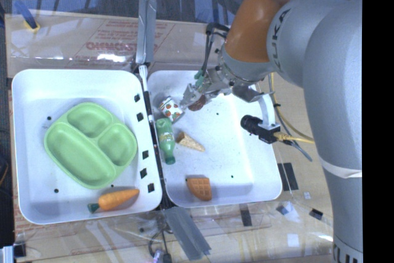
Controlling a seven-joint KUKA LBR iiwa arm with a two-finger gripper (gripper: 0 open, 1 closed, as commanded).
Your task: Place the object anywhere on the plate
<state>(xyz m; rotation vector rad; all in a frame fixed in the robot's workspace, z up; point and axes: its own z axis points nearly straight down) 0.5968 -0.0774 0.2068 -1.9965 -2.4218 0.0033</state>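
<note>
1. The end effector [196, 95] hung over the rear left part of the right bin [246, 175], near the wall it shares with the left bin [24, 132].
2. A small dark brown object [197, 104] lay right at its tip. Whether it sat between the fingers or merely under them could not be told, so the grip state stayed unclear.
3. That brown object was, by my judgement, the thing to be placed, since it was the one closest to the tip.
4. Just left of the tip, against the shared wall, lay a small can [170, 109]; in front of it a green bottle [165, 140] ran along that wall, front to rear.
5. A cone [191, 143] lay near the bin's middle, and a waffle [199, 188] sat at its front edge.
6. The plate [90, 143], green with three compartments, lay in the middle of the left bin, its long axis running from rear left to front right.
7. A carrot [115, 199] lay in front of the plate, near the left bin's front edge.
8. The deciding relation: the plate lay to the left and slightly forward of the end effector, across the shared wall, so the carry would have to lift over that wall and the bottle.
</note>
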